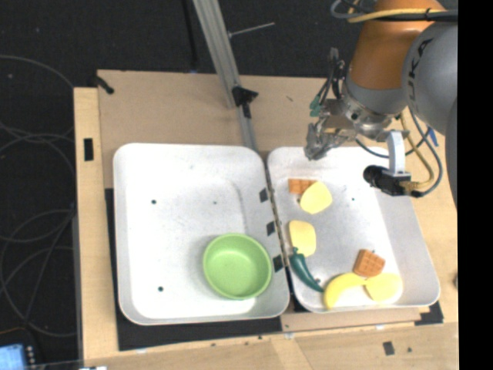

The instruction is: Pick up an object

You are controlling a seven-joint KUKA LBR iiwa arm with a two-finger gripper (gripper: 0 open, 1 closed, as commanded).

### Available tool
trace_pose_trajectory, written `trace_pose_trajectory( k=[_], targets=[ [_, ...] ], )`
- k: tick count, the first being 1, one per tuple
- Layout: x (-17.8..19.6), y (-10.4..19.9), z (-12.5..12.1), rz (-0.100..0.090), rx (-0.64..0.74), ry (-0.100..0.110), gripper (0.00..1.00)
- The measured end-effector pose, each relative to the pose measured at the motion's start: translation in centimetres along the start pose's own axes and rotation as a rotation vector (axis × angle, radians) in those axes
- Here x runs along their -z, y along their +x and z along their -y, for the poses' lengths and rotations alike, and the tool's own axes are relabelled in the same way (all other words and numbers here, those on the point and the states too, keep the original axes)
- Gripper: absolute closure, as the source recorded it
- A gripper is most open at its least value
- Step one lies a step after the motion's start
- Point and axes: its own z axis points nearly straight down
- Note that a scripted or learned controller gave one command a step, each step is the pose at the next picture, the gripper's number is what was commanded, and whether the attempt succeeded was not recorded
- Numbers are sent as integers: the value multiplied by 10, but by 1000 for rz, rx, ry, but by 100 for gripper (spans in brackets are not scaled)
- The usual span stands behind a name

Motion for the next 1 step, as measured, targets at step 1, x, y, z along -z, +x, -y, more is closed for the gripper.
trace_pose_trajectory(
  k=[1],
  targets=[
    [-12, 56, 20, 0, 1, 1, 100]
  ],
)
